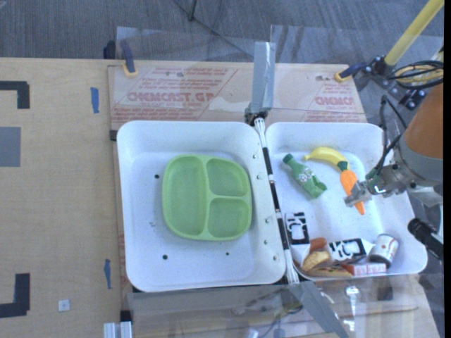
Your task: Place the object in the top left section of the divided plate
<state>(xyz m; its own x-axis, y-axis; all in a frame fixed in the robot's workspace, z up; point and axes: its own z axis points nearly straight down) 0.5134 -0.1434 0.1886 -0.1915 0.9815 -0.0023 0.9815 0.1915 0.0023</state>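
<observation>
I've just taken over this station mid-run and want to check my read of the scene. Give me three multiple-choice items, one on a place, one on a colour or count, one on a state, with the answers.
1. Where does the divided plate lie?
A. In the left bin
B. In the right bin
C. On the bare bench

2. What colour is the toy bottle beside the banana?
A. Red
B. Green
C. Blue

3. How do the plate's sections stand?
A. All bare
B. One holds the carrot
C. One holds the banana

Answers:
1 A, the plate sits inside the left bin.
2 B, the bottle is green.
3 A, the carrot and banana lie in the right bin, by the gripper.
</observation>
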